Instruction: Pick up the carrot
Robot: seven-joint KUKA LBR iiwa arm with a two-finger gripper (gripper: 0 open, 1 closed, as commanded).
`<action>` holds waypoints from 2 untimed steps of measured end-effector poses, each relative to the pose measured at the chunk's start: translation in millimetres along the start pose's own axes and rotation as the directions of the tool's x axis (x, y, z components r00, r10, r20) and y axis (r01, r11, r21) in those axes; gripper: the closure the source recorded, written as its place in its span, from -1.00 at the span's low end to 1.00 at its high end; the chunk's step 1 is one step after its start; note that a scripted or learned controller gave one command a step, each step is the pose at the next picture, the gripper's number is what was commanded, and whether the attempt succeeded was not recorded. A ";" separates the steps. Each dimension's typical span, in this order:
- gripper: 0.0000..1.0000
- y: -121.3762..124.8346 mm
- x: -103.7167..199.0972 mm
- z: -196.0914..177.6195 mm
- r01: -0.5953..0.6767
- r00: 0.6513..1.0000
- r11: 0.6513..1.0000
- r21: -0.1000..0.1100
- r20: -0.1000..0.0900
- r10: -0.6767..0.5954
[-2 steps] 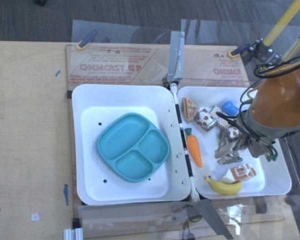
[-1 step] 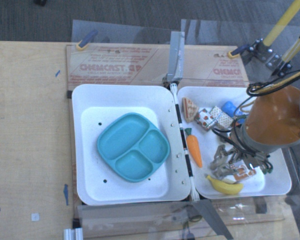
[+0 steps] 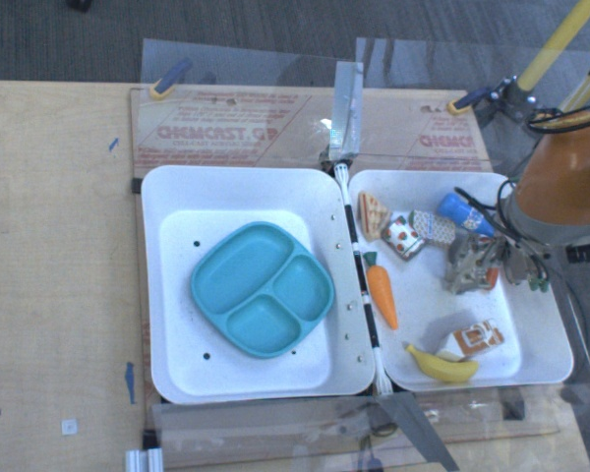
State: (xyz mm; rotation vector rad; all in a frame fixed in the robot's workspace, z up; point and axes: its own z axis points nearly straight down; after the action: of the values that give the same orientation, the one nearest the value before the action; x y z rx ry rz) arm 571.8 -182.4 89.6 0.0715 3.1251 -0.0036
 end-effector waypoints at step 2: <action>-1.00 58.3 70.3 -1.2 0.722 0.692 0.692 -0.008 -0.001 -0.722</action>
State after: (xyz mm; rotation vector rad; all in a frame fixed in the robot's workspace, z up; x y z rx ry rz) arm 504.2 -120.9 89.6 -1.1626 2.9084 -0.0024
